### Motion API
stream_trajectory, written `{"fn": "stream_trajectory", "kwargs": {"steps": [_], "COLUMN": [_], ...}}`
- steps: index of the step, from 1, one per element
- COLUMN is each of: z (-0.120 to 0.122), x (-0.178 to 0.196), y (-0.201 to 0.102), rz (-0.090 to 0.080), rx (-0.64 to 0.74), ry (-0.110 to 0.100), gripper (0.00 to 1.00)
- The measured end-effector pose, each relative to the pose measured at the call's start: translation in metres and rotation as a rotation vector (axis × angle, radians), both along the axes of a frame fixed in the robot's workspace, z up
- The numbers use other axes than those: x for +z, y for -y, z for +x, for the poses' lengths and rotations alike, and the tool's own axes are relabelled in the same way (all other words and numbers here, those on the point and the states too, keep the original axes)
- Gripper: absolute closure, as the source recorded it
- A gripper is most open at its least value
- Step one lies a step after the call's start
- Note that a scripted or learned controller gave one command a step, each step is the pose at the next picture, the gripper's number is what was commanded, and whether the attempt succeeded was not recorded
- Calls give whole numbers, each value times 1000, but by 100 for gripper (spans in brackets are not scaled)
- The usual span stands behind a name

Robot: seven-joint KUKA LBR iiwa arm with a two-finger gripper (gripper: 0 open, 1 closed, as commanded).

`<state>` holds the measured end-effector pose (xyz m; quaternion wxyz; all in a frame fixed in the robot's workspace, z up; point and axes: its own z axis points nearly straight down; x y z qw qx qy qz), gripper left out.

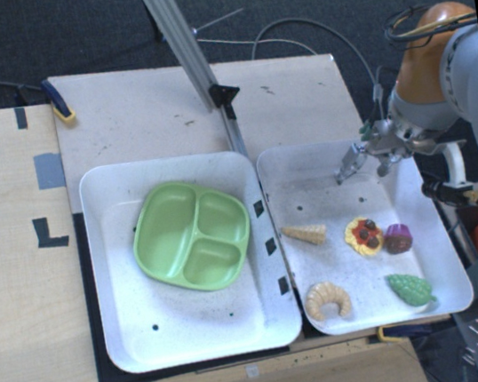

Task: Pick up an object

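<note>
The right bin (308,170) holds several toy foods: a tan cone (306,234), a yellow tart with red fruit (364,236), a purple piece (398,239) touching the tart, a croissant (329,300) and a green leafy piece (410,288). My gripper (362,170) hangs over the bin's far right part, well above the tart and apart from every item. Its fingers stand open with nothing between them.
In the left bin (126,329) a green divided plate (194,235) lies tilted. A metal pole (189,45) slants down to the gap between the bins. Cables (303,27) lie behind the right bin.
</note>
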<state>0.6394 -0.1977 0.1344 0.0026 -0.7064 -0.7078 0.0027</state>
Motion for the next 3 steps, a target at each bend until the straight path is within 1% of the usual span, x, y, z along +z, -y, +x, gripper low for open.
{"fn": "stream_trajectory", "kwargs": {"steps": [1, 2, 3], "z": [0, 0, 4], "x": [-48, -36, 7], "y": [-1, -2, 0], "rz": [-2, -2, -1], "rx": [1, 3, 0], "ry": [6, 6, 11], "gripper": [0, 100, 100]}}
